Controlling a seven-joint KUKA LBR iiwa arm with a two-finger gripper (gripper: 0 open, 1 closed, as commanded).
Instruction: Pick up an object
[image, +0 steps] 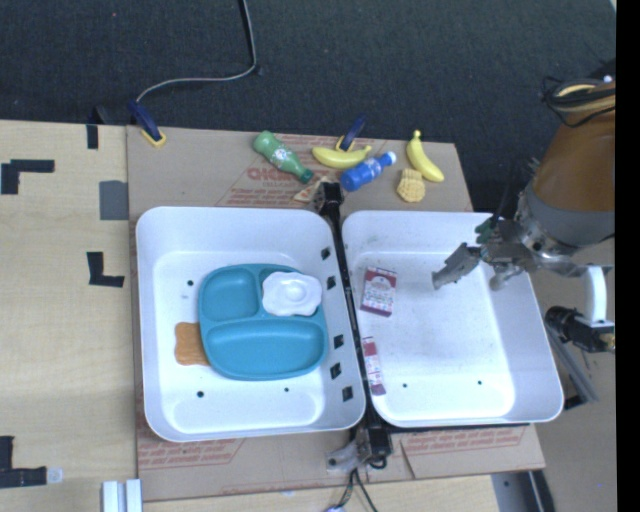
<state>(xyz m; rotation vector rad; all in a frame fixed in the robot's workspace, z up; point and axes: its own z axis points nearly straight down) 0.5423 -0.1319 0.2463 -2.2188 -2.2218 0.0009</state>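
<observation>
1. Bench surface is pale wood-look board (60, 300) with a few dark tape marks along its left side. A brown cardboard sheet (190, 170) with red printing lies on top of it, and the floor behind is dark carpet (400, 60) with a thin white cable (215, 75) looping across.
2. Two shallow white plastic bins sit side by side on the cardboard, touching along the middle: left bin (160, 300) and right bin (530, 380).
3. My two-finger gripper (478, 265) hangs over the right bin's far right part. The fingers are spread, one pointing left toward the bin's middle, with nothing between them.
4. The small red-and-white printed packet (379, 291) lies flat near the right bin's left wall, toward the far side. There's print on it but too small to read. A second thin red-and-white strip (372, 365) lies along the same wall, nearer the front.
5. In the left bin: a smooth blue divided plastic plate (262, 335) in the middle, a white fried-egg-shaped toy (291, 294) on its far right corner, and an orange toast-like slab (188, 344) poking out at the plate's left edge.
6. On the cardboard's far edge, behind the bins: a green toy bottle (281, 156), a yellow toy banana (340, 155), a blue toy bottle (366, 170), another yellow banana (424, 160), and a bumpy yellow block (410, 185).
7. The cardboard's red lettering is unreadable from here.
</observation>
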